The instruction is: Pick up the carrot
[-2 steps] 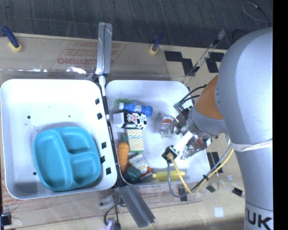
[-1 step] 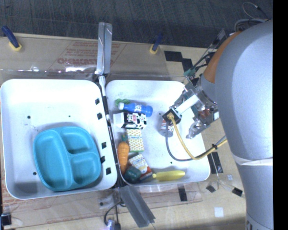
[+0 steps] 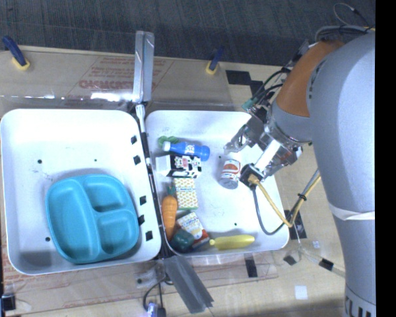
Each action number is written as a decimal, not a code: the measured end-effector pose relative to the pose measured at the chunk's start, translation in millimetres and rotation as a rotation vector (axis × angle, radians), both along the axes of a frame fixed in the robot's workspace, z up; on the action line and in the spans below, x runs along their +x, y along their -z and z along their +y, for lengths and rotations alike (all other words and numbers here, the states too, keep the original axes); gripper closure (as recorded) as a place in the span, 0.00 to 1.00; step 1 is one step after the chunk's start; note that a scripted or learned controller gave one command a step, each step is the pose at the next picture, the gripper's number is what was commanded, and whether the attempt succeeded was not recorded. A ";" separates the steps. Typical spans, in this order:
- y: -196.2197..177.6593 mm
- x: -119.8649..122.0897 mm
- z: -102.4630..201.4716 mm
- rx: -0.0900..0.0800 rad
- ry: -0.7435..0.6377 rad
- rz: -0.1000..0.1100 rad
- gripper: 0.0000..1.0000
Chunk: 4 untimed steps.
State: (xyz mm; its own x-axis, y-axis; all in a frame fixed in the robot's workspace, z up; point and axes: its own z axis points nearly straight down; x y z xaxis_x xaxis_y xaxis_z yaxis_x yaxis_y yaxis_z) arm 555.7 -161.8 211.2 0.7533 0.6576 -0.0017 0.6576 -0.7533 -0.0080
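Bench under a slanted overhead view: two white bins side by side, the right bin [image 3: 277, 177] crowded with small items, the left holding a blue tray [image 3: 92, 218]. The carrot [image 3: 169, 215] lies untouched at lower centre, against the dividing wall. My gripper [image 3: 245, 156] hovers at right by a small can [image 3: 230, 172], holding nothing that I can see; the pick is entirely outstanding.

You've got 1 fixed cam above the desk [image 3: 66, 71], angled down, mid-range, both shallow white plastic bins [image 3: 26, 127] in frame; grey arm [image 3: 346, 111] enters from right.
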 end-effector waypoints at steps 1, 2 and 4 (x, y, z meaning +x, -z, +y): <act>0.1 -0.1 -0.1 0.000 0.000 0.001 0.00; 0.1 -0.1 -0.2 0.000 0.000 0.001 0.00; 10.2 -79.3 2.9 0.002 -0.811 -0.005 0.00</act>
State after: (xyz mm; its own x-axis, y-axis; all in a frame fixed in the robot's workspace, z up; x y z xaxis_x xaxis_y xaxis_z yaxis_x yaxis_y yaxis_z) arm 476.3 -158.9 201.0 0.0421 0.9991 0.0020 0.9991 -0.0421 -0.0049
